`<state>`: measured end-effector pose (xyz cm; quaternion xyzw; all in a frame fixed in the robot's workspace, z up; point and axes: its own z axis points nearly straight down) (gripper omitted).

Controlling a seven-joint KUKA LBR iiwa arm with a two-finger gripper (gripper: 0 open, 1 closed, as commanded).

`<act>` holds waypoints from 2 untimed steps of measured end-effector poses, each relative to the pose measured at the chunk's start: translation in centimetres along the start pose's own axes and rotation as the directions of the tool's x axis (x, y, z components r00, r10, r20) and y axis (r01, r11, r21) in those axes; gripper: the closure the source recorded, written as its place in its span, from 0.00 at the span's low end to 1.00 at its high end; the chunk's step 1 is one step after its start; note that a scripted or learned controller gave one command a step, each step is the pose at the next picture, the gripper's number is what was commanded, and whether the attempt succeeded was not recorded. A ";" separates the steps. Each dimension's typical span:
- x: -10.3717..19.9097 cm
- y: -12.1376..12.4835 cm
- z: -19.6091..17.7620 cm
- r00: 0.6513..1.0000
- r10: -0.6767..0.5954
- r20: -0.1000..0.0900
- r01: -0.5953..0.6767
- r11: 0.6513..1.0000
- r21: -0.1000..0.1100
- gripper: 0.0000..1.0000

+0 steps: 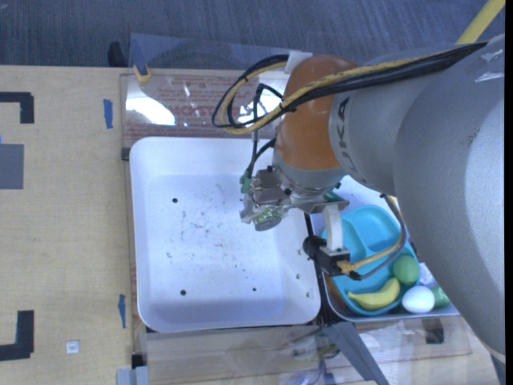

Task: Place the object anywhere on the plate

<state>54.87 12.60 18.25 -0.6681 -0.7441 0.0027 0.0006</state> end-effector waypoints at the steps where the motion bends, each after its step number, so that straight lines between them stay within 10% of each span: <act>1: 0.1 0.0 -0.1 1.000 -0.001 -0.001 0.001 1.000 -0.002 0.00; 2: 0.1 0.0 -0.1 1.000 -0.001 -0.001 0.001 1.000 -0.002 0.00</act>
